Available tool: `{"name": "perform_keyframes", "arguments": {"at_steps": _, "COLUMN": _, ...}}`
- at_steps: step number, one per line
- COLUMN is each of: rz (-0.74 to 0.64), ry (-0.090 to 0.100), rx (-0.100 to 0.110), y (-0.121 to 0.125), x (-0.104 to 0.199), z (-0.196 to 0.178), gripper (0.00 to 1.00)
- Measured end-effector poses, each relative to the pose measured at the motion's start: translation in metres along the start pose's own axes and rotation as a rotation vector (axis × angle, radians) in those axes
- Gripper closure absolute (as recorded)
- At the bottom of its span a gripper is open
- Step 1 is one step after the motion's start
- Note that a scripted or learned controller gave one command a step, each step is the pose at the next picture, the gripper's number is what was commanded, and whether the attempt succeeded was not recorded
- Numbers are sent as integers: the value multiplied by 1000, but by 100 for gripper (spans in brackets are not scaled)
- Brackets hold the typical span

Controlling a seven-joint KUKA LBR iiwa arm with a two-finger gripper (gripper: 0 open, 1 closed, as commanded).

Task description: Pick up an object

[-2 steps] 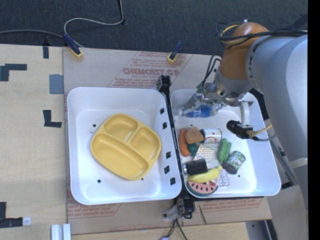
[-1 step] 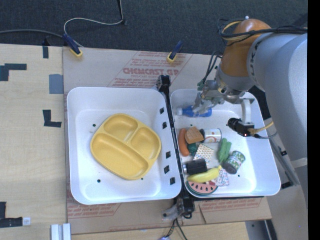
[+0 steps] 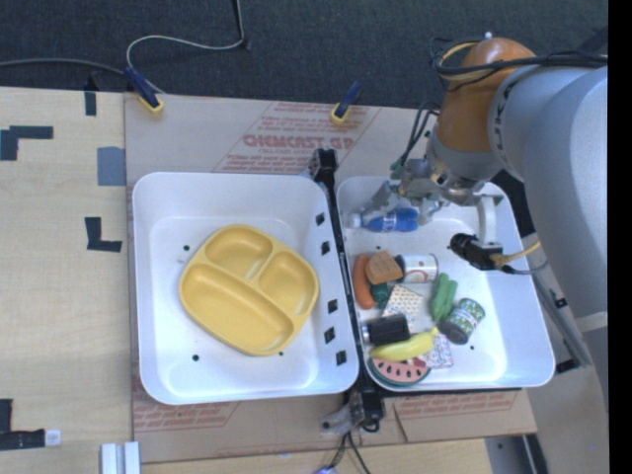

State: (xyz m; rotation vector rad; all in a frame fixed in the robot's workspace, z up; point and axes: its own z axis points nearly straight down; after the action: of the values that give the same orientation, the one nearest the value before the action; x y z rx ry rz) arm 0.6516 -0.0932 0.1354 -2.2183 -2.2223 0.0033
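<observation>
My gripper (image 3: 403,197) hangs low over the far left part of the right bin (image 3: 513,358), under the orange wrist band (image 3: 489,62). A blue and white bottle (image 3: 393,222) lies right beneath it, close to or touching it; I cannot tell which. Nearer the front lie an orange carrot (image 3: 362,279), a brown bun (image 3: 384,268), a small silver can (image 3: 420,268), a green pepper (image 3: 442,295), a green can (image 3: 462,319), a black block (image 3: 385,328), a banana (image 3: 405,346) and a watermelon slice (image 3: 397,370).
The left bin (image 3: 158,265) holds a yellow divided plate (image 3: 249,287). A black divider (image 3: 334,265) runs between the bins. A black cable part (image 3: 474,252) hangs by the arm over the right bin. Cardboard lies beneath both bins.
</observation>
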Motion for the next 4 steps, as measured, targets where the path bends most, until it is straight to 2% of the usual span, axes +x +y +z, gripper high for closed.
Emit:
{"name": "perform_keyframes", "arguments": {"at_steps": 1, "rz": 1, "ry": -5, "rx": -13, "y": 14, "x": -5, "z": 24, "gripper": 0}}
{"name": "perform_keyframes", "arguments": {"at_steps": 2, "rz": 0, "ry": -1, "rx": -18, "y": 15, "x": -3, "z": 14, "gripper": 100}}
{"name": "perform_keyframes", "arguments": {"at_steps": 3, "rz": 0, "ry": -1, "rx": -19, "y": 16, "x": -3, "z": 13, "gripper": 0}}
{"name": "perform_keyframes", "arguments": {"at_steps": 4, "rz": -2, "ry": 0, "rx": -13, "y": 8, "x": -5, "z": 32, "gripper": 0}}
